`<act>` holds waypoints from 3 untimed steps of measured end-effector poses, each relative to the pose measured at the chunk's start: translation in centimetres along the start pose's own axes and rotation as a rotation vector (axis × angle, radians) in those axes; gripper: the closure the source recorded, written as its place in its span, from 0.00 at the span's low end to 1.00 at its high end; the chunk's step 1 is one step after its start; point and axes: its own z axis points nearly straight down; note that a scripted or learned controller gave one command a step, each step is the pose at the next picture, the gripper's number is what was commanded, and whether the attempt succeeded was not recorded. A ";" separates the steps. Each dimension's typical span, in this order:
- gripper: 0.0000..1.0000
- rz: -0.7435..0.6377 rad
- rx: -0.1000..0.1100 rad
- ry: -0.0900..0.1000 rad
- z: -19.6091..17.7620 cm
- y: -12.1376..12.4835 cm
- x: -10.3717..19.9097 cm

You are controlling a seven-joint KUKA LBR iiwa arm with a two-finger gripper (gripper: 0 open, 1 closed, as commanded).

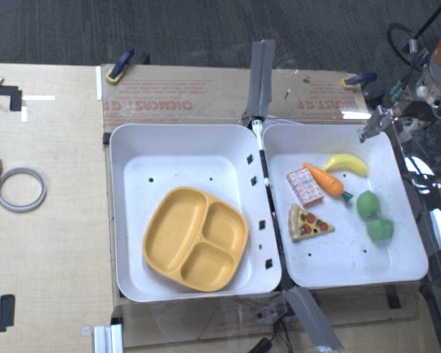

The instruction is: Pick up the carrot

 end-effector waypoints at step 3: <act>1.00 0.066 -0.002 -0.002 16.1 0.4 2.4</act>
